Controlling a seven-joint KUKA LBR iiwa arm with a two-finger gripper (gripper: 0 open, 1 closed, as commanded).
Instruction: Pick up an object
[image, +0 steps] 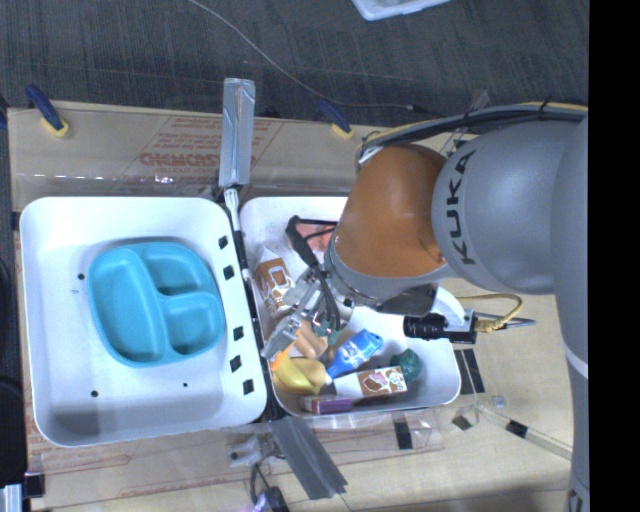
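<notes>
Hanging low in the right bin (440, 385), our gripper (300, 318) sits among the clutter, just above a yellow toy (298, 374); its grip we cannot tell. Nothing looks lifted yet, so the pick remains. A blue tray (155, 300) fills the left bin (50, 300).

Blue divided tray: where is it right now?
In the camera view the blue divided tray lies flat in the left white bin, across the divider from the cluttered right bin where the gripper is working.
</notes>
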